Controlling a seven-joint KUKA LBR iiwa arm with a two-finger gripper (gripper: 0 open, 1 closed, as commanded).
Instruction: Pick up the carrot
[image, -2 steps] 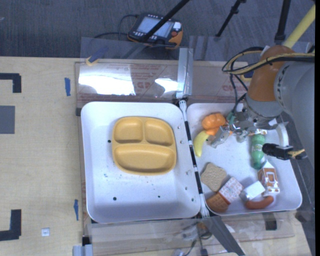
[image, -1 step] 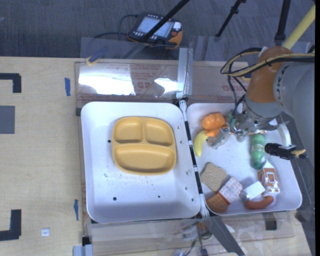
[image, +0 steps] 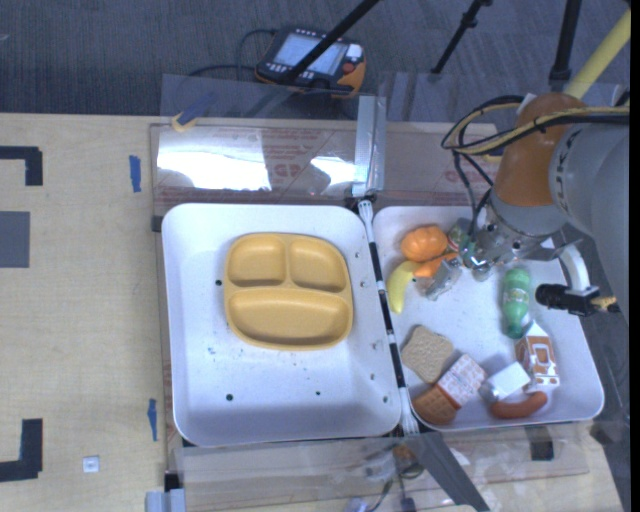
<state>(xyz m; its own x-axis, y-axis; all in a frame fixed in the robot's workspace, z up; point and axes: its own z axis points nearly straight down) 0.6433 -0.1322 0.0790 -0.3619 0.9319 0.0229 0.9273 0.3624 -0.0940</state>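
Tool (image: 462, 258) low in right bin (image: 590, 400), far-left part, just beside carrot (image: 430, 268). Carrot small, orange, tucked under orange (image: 424, 242), next to banana (image: 399, 287). Finger spread: cannot tell, blurred. Good grasp likely needs fingers astride carrot alone, clear of orange and banana, straight descent. Carrot partly masked by tool and glare; outline hard to read. Yellow tray (image: 290, 290) in left bin.

Small orange carrot (image: 431, 267), lying flat near the upper left corner of the right bin (image: 590, 385), just below a round orange fruit (image: 423, 242) and beside a yellow banana (image: 399, 287); partly hidden, shape unclear.
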